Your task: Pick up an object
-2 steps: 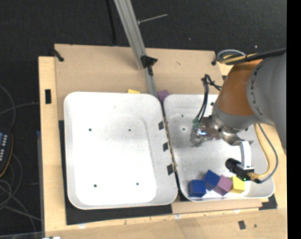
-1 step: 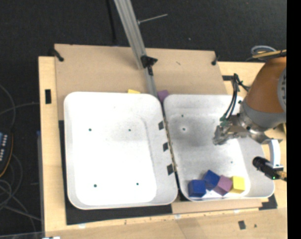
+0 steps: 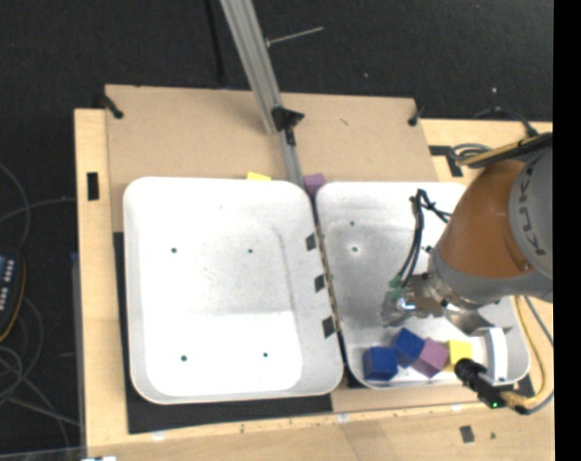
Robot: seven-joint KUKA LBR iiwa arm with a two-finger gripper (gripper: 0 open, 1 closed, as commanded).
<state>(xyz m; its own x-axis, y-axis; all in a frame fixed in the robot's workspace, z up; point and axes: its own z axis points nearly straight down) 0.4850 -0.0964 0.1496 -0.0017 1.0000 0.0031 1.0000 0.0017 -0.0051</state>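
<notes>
Arm: we see the grey arm point(image 3: 496, 248) with its orange band reaching in from 3 o'clock and hanging over the right bin point(image 3: 367, 229), covering much of that bin's 3 o'clock half.
Pincer: we place the pincer point(image 3: 402, 305) low in the right bin, just at 12 o'clock of the blocks; we cannot tell whether it is released or clenched, and we see nothing gripped in it.
Task's things: we find the blocks gathered in the right bin's 6 o'clock corner, namely a blue block point(image 3: 380, 362), a second blue block point(image 3: 408, 342) touching it at 1 o'clock, a purple block point(image 3: 431, 356) just beside that, and a yellow block point(image 3: 461, 351) at 3 o'clock of the purple one.
In the way: we note the arm's bulk and a black cable point(image 3: 420, 229) running down it above the blocks; the bin's curved wall hems them in at 6 o'clock.
Left bin: we see the left bin point(image 3: 223, 286) touching the right bin along a shared edge.
Outside the bins: we spot a small yellow piece point(image 3: 258, 177) and a small purple piece point(image 3: 314, 182) at the bins' 12 o'clock rims, on the table point(image 3: 194, 133).
Around: we see a slanted metal rail point(image 3: 256, 56) crossing the table from 12 o'clock.
</notes>
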